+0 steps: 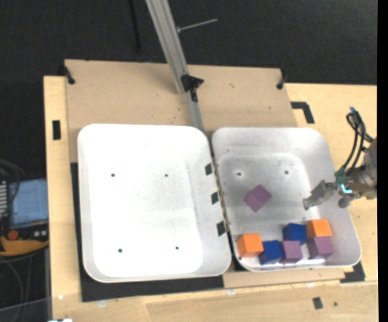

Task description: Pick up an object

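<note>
The purple block [257, 197] sits alone mid-floor in the right bin [274, 138], well apart from the others, so I judge it the easiest pick. The rest crowd the near edge: an orange block [250, 244], two blue ones [271, 251], more purple [292, 250], another orange [319, 228], packed touching, little room to slip in. My fingers [329, 192] hang at the bin's right rim, tilted inward; whether they are parted I cannot tell, and nothing shows between them. Left bin [147, 200] beside it on the bench [133, 89].
</note>
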`<state>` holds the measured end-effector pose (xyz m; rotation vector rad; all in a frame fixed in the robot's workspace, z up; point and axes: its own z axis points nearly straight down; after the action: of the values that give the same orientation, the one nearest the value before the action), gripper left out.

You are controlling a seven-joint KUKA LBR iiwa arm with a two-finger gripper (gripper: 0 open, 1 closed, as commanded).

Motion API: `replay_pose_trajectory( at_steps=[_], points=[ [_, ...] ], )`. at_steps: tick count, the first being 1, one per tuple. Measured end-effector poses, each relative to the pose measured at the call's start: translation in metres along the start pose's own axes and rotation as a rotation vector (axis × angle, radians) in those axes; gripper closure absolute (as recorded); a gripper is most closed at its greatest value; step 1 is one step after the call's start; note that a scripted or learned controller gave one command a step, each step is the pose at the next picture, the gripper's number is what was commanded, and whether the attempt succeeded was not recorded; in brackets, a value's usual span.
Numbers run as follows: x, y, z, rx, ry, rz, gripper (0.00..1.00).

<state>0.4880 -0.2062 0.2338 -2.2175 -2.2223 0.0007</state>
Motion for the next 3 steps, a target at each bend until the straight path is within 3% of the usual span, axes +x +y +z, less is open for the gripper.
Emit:
replay_pose_trajectory(
  at_steps=[1,2,3],
  points=[
    [0.000,0.001,-0.002,-0.004,-0.001,0.001,0.00],
    [0.003,-0.001,0.060,0.003,-0.001,0.003,0.00],
    [-0.003,0.012,0.103,-0.014,-0.011,0.005,0.00]
  ],
)
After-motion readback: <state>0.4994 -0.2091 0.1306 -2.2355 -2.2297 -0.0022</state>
